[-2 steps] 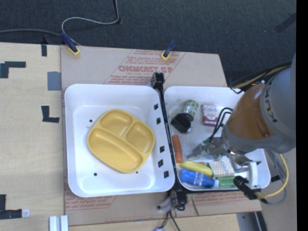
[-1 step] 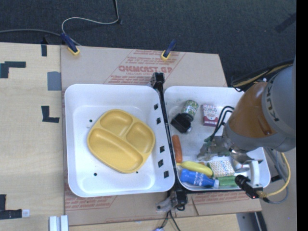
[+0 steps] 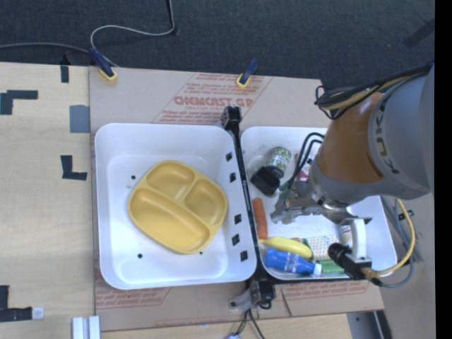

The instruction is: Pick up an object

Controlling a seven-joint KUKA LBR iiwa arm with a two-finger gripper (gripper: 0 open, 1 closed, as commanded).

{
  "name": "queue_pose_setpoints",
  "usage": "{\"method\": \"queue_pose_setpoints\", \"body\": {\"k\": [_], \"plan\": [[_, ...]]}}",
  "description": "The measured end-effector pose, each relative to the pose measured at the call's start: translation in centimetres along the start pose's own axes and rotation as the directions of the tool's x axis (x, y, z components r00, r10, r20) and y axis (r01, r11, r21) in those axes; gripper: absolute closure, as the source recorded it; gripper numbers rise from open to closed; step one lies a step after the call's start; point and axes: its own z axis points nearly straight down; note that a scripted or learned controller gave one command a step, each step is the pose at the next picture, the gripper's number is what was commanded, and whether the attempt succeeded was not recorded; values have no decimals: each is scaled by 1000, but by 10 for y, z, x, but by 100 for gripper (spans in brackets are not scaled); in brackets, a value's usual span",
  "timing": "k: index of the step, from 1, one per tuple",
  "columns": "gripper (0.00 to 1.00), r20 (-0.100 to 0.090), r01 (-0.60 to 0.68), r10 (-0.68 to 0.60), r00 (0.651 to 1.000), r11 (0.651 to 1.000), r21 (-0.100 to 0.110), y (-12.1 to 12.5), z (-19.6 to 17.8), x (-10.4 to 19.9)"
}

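Yellow and curved, a banana is seen at the right bin's near edge, beside a blue bottle. It is judged light, soft, best taken mid-length. Whether the claw is open cannot be told.

The arm is a thick, rounded grey casing with a broad orange band above the wrist. Dark letters run along the grey shell just beyond the band. Thin black cables loop over the casing on the far side of the band from the gripper, and another black cable curves beside the wrist. The gripper itself is grey metal, angular and compact.
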Motion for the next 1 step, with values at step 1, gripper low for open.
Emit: {"method": "queue_pose_setpoints", "body": {"k": [1], "plan": [[100,0,1,-1,1000,1000,2,0,-9,0]]}}
